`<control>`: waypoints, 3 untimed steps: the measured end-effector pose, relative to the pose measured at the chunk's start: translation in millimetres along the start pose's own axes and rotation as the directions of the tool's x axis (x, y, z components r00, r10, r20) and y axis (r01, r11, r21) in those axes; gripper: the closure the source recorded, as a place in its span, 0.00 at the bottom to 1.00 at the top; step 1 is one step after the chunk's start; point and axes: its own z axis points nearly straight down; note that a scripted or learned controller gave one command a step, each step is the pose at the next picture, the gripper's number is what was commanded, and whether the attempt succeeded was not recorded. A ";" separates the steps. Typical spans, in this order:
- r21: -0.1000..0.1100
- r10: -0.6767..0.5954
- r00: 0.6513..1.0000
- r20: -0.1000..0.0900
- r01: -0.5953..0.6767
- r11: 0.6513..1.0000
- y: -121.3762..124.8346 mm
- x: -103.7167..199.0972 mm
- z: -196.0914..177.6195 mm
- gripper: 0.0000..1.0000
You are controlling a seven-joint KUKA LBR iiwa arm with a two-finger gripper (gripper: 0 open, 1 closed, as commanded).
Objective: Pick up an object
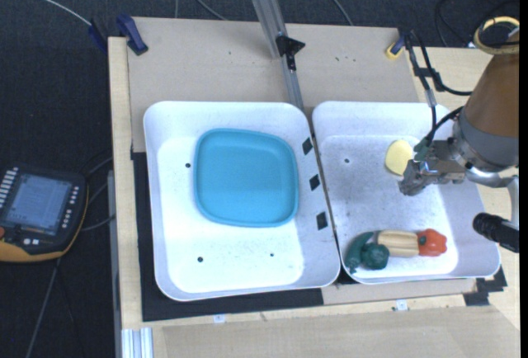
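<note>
In the right bin [363,142] a yellow rounded object [398,156] lies near the middle right. My gripper [412,181] hangs just to its right and slightly nearer the front, close beside it. Along that bin's front edge lie a green lump [366,254], a tan stick-shaped piece [397,242] and a red piece [432,242] in a row. A light blue square plate [246,176] sits in the left bin [169,142].
A slanted metal pole [268,2] rises from the bench behind the bins. Black clips [313,181] sit along the seam between the bins. A handheld control pendant [37,208] lies on the floor at the left. Cables run across the dark floor.
</note>
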 end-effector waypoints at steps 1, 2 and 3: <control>0.000 -0.002 1.000 0.000 0.002 1.000 13.7 58.0 3.4 1.00; 0.000 -0.001 1.000 0.000 0.001 1.000 29.3 111.5 -0.1 1.00; 0.000 0.000 1.000 0.000 0.000 1.000 34.4 170.6 0.9 1.00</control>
